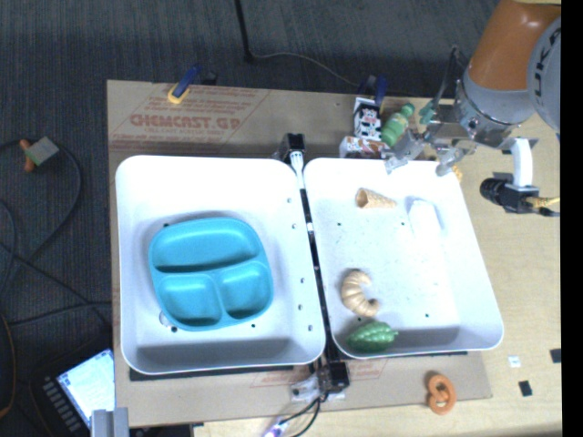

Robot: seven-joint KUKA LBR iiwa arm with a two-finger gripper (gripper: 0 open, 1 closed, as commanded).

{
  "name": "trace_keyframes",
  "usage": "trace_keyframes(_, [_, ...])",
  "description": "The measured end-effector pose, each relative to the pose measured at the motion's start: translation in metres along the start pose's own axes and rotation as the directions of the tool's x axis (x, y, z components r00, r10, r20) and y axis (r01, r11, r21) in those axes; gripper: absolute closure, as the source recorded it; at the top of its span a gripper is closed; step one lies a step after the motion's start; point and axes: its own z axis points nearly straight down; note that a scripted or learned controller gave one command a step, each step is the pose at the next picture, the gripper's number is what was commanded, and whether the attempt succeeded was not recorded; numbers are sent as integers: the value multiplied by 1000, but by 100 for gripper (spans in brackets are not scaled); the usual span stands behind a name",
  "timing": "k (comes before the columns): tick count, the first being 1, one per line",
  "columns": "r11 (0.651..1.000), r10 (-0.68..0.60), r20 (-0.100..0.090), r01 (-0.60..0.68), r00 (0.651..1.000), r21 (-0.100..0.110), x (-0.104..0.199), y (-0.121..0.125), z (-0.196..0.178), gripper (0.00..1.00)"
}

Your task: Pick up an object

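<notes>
- Camera view: the gripper (421, 149) hangs at about one o'clock in the scene, over the far rim of the right bin (474, 271), with a small green object (394, 127) at its fingers; whether the fingers actually clamp it cannot be told.
- Inside the right bin, an ice-cream cone (374, 198) lies near the far edge, a croissant (359, 292) and a green leafy piece (373, 336) crowd the six o'clock rim, and the bin's middle and right side are bare floor.
- The left bin (137, 271) holds a blue divided tray (210, 270), with open margin all around.
- The board (228, 121) at eleven o'clock reads "CHEMCAST GP".
</notes>
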Motion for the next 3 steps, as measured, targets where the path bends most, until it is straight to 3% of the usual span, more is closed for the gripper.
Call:
trace_keyframes(1, [1000, 2, -1, -2, 1000, 3, -21, -50, 144, 0])
trace_keyframes(2, [1000, 1, 0, -1, 1000, 1, -22, -49, 133, 100])
trace_keyframes(3, [1000, 1, 0, -1, 1000, 1, -22, -50, 133, 0])
